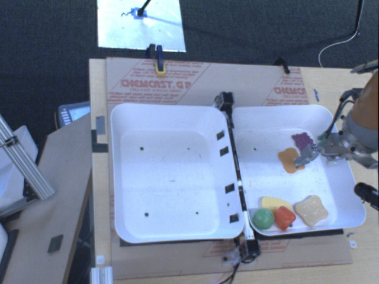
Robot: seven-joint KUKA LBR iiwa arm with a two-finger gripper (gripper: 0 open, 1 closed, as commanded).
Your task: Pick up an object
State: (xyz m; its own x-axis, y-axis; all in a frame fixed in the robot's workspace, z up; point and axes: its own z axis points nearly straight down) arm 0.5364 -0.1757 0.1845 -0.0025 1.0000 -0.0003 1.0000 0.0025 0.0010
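1. The left bin (169, 176) lies bare of toys, a landing place rather than a source, as I judge it.
2. The right bin (260, 135) touches it along the middle seam and holds all the toys.
3. Along its near edge sit a green ball (263, 219), a yellow piece (274, 203), a red pepper (285, 218) and a toast slice (311, 210), bunched close, probably where the floor slopes or earlier drops left them.
4. Farther back lie an orange piece (289, 159) and purple grapes (303, 140), just beside each other.
5. The gripper (307, 157) reaches in from the right, low over the orange piece (likely its target); whether the claw is released or clenched I cannot tell, and nothing shows lifted.
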